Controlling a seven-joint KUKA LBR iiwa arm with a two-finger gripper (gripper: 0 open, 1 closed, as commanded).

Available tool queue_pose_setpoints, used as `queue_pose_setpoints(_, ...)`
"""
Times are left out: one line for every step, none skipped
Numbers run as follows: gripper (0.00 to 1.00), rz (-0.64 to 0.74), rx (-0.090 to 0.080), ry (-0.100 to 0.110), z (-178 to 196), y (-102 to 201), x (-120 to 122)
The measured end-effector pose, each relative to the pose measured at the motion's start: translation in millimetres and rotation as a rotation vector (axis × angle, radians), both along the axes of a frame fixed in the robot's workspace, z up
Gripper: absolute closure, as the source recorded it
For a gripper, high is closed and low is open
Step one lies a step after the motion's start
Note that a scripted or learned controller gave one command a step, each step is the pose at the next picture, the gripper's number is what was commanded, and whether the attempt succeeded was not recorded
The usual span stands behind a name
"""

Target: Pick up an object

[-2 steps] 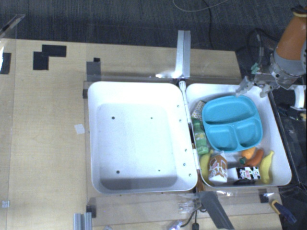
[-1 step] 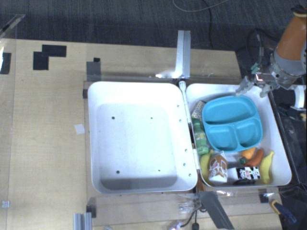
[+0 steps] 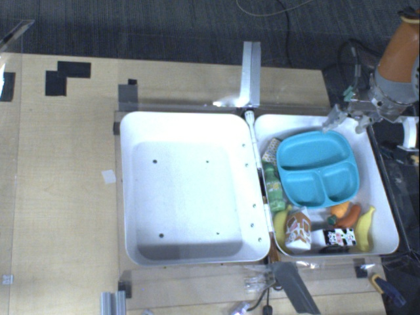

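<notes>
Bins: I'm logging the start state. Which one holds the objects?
The right bin, under the gripper; it holds a blue tray, banana and cup.

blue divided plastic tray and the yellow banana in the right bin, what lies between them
In the camera view, an orange carrot-like toy lies between the blue divided plastic tray and the yellow banana.
</notes>
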State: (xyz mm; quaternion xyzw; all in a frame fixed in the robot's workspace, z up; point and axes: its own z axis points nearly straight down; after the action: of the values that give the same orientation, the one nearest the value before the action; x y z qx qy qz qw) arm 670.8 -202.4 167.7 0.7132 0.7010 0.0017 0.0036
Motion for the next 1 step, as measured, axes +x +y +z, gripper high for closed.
queue_pose_setpoints(0.0,-0.34,0.003,0.0,133.1,18.6,-8.6)
